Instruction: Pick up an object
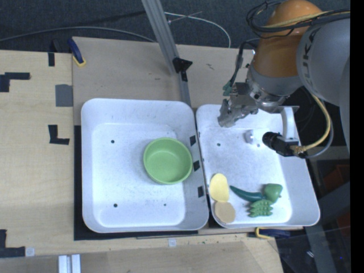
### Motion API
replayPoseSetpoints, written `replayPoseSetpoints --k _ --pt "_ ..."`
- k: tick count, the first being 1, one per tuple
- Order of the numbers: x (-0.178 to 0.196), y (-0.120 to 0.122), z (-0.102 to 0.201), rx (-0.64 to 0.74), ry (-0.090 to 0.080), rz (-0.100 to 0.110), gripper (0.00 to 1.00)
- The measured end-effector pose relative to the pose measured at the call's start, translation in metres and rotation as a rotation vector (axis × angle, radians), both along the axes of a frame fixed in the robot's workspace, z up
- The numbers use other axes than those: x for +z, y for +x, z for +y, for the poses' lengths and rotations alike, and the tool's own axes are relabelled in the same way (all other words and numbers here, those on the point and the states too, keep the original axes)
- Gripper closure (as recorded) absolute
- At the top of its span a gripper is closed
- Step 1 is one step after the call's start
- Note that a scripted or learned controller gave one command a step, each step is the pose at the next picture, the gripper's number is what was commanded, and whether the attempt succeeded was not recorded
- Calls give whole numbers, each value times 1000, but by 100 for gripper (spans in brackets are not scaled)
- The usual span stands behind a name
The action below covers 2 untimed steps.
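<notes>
**Hand Far From the Pile, and the Pile Was Tight**

The grey arm [318,44] reached in from the right over the desk [131,73], and its hand [230,117] hung low over the far left corner of the right bin [250,166]. From where I stood I could not tell whether the hand was apart or together; nothing showed in it.

There was nothing beneath it to take. The bare white floor lay under it, so a close there would, I judged, have come up with nothing.

The left bin [91,112] held a green bowl [168,161], upright near its middle. Its wide rim looked a poor fit for a narrow grip, and a push on the edge could have tipped or slid it.

The smaller things sat bunched at the near end of the right bin, well apart from the hand. A yellow piece [219,187] lay against the bin's left wall, touching a tan round piece [225,212] just below it. A long dark green piece [245,193] ran from beside the yellow one to a green pepper [273,191], with a ridged green piece [260,209] just under them.

Crowding was the main risk I saw: a descent might have landed on two at once or nudged one aside, and the wall beside the yellow piece left little room
</notes>
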<state>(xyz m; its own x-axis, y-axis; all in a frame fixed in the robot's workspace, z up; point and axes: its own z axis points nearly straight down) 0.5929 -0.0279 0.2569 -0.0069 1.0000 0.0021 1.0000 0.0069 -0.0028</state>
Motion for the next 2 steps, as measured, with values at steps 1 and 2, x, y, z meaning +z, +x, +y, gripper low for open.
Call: replayPoseSetpoints --k 1,2 --pt "-13 -22 43 -2 -1 2 100" --pt "-11 -34 99 1 -1 0 100"
